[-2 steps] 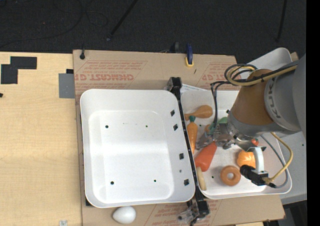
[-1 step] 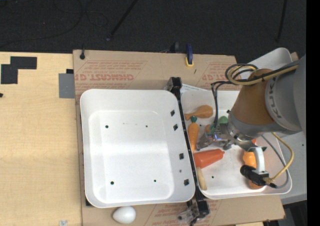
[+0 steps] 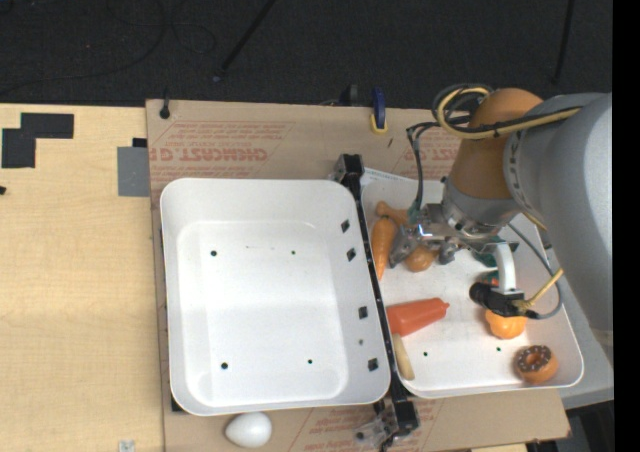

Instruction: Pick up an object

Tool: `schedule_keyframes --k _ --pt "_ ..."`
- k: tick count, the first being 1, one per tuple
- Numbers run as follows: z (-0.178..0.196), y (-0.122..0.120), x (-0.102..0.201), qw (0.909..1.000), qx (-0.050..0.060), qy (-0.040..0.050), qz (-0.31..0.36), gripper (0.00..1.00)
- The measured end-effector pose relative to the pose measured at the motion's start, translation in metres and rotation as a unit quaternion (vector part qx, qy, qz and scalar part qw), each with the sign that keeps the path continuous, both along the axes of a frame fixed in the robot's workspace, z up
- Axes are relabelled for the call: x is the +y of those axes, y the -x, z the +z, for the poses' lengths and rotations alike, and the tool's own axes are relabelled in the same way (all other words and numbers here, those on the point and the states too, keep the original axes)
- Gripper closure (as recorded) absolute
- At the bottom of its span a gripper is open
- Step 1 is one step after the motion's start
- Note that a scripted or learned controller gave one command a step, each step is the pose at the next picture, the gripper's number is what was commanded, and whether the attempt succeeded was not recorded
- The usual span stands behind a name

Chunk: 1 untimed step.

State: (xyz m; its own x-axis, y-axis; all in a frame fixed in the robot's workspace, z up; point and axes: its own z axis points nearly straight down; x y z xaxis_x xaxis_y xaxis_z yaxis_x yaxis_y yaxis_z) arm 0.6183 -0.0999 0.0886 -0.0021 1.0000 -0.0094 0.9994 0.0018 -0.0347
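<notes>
My gripper (image 3: 425, 245) is low in the upper left part of the right bin (image 3: 470, 380). A small brownish-orange object (image 3: 421, 261) lies right under it, and I cannot tell whether they touch. Just left of it, an orange carrot-like piece (image 3: 382, 245) lies along the bin's left wall. A red-orange wedge (image 3: 415, 315) rests lower down near the middle. An orange fruit (image 3: 505, 325) with a black piece on top sits at the right. A brown doughnut-like ring (image 3: 537, 363) is in the lower right corner.
The left bin (image 3: 200, 380) stands beside the right one, with a black divider strip (image 3: 365, 270) between them. A white egg-shaped object (image 3: 248, 429) lies on the cardboard below the left bin. A green and white item (image 3: 503, 262) sits under the arm's cables.
</notes>
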Motion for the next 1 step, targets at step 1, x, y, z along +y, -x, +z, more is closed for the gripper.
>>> schedule_keyframes --k 1 --pt "0.0084 -0.0007 0.0033 1.0000 -0.008 -0.0027 -0.003 1.00"
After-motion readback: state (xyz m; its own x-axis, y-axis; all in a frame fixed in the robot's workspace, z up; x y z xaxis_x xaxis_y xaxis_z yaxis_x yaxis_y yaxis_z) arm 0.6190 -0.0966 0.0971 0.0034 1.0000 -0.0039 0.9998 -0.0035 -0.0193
